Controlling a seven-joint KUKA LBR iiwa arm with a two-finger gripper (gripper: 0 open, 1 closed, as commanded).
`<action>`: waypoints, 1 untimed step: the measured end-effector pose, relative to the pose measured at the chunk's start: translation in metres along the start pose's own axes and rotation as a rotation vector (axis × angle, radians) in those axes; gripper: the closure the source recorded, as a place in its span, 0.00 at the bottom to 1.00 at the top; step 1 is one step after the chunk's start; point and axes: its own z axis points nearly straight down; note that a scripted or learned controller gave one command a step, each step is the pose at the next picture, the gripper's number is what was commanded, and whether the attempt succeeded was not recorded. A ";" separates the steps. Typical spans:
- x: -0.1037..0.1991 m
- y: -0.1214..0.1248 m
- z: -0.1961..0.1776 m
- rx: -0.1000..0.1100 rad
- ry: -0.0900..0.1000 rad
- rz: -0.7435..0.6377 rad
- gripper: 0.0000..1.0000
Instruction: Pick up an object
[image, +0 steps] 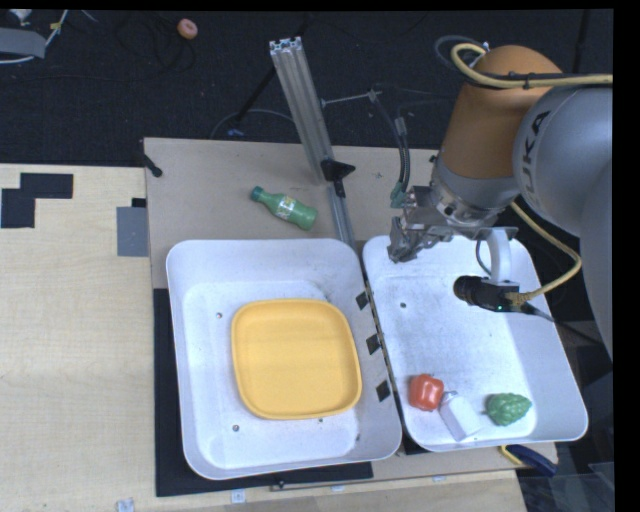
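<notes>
My gripper (403, 246) hangs over the far left corner of the right bin (440, 315), with nothing visibly between its fingers. At that bin's near edge lie a red pepper (426, 392), a small white block (459, 416) and a green leafy piece (508, 407), all well below the gripper. A yellow square plate (296, 357) lies in the left bin (200, 300).
A green bottle (284, 207) lies on the bench behind the left bin. A slanted aluminium rail (308, 112) rises between the bins at the back. A black camera unit (483, 292) with cables sits over the right bin's right side.
</notes>
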 end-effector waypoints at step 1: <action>0.053 -0.005 -0.005 0.000 0.000 0.000 1.00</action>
